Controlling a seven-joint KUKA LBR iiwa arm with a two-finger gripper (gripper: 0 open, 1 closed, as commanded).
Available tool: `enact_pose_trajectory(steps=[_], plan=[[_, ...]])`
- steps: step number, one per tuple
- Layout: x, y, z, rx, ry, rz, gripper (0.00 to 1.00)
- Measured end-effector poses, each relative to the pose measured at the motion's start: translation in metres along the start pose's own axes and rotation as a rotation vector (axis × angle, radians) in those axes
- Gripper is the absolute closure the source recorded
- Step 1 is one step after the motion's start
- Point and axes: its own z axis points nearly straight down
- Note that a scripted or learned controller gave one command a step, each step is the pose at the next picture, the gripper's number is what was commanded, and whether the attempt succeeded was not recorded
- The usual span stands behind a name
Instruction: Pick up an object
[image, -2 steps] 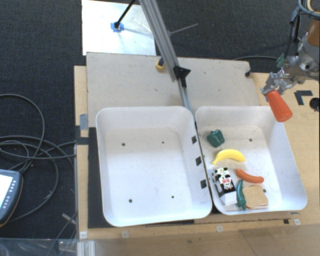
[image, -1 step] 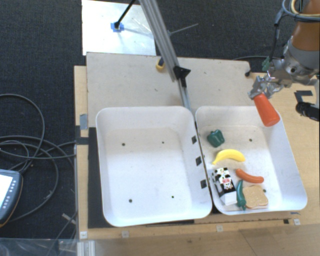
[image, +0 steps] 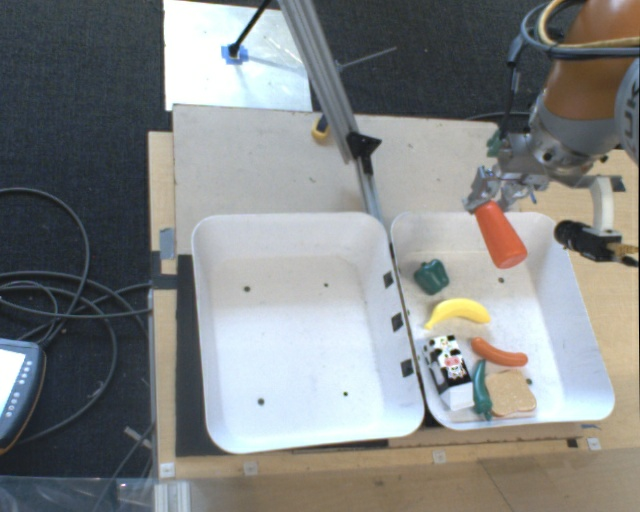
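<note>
The gripper (image: 490, 203) holds an orange carrot (image: 500, 235) above the right bin (image: 575, 300).

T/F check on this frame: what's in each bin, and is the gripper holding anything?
1. The gripper holds a carrot. True.
2. The banana lies in the left bin. False: it lies in the right bin.
3. A green pepper sits above the banana in the view. True.
4. The sausage rests on the bench outside the bins. False: it is in the right bin.
5. The toast lies near the right bin's front edge. True.
</note>
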Motion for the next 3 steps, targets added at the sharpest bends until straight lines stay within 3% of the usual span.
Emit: enact_pose_trajectory(steps=[1,3], plan=[[0.047,-0.010,0.017,0.001,0.000,0.001,1.00],[0.153,-0.030,0.016,0.001,0.000,0.000,1.00]])
